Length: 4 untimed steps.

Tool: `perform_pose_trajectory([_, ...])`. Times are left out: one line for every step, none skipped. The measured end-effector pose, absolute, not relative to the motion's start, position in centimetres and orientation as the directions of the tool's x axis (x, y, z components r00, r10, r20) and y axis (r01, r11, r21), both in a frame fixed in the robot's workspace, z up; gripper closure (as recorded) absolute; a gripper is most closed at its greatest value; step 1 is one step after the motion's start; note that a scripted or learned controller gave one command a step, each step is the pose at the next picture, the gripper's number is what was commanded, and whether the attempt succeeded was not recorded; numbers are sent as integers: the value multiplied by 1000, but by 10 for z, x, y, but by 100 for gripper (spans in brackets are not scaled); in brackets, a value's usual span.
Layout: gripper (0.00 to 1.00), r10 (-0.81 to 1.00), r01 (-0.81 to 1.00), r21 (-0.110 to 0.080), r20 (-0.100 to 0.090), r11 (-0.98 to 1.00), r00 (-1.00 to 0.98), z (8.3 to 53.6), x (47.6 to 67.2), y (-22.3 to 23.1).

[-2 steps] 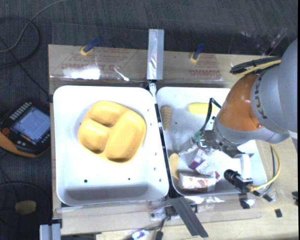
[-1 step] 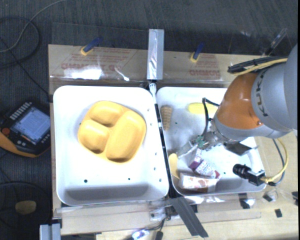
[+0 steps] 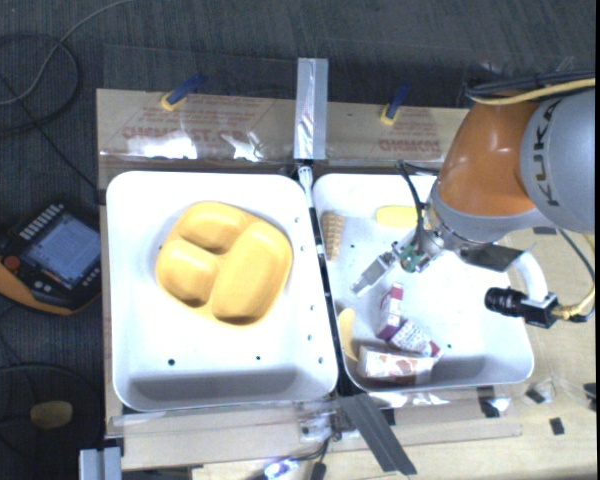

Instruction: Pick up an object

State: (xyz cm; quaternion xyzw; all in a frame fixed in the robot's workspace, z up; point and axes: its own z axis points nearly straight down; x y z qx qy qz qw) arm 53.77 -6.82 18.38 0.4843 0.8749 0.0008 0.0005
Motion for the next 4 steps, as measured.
perform_pose_trajectory([0,796,796,8,-8,605,-605,91,536,-124])
perform_pose_trajectory([0,860,860,0,0,510,-510,183,485,-92])
perform_pose_trajectory([0,911,911,0,1,413,-413,96,484,-115])
perform_pose_trajectory([0,892,892,0,-1,452,-452,197,485,-128])
